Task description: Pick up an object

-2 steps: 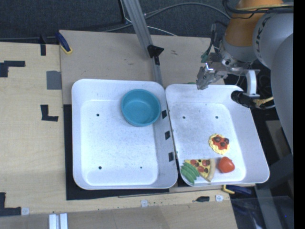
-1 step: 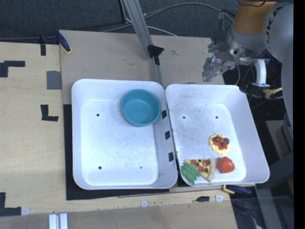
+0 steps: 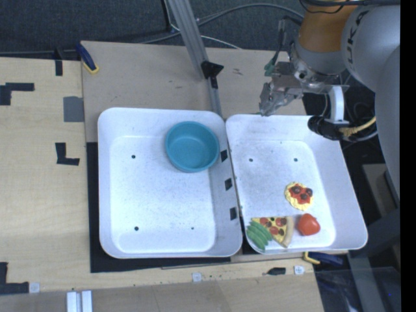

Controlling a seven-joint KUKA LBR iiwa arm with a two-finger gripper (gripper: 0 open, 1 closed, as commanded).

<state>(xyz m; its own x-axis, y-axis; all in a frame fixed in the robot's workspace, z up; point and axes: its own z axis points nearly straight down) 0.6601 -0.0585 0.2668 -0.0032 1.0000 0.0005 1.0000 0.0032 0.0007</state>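
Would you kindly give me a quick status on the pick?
Gripper above right bin's far edge, nothing between fingers. Toy foods at near end, untouched. Blue bowl in left bin.

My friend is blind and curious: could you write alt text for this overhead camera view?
A grey robot arm's gripper hovers at the far edge of the right bin, which holds a pizza slice, a tomato and a small round pizza near its front. The left bin holds a blue bowl.

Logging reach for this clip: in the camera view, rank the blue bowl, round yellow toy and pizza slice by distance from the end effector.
From the end effector:
1. Blue bowl, left bin, upper part.
2. Round yellow toy, right bin, lower right.
3. Pizza slice, right bin, bottom edge.
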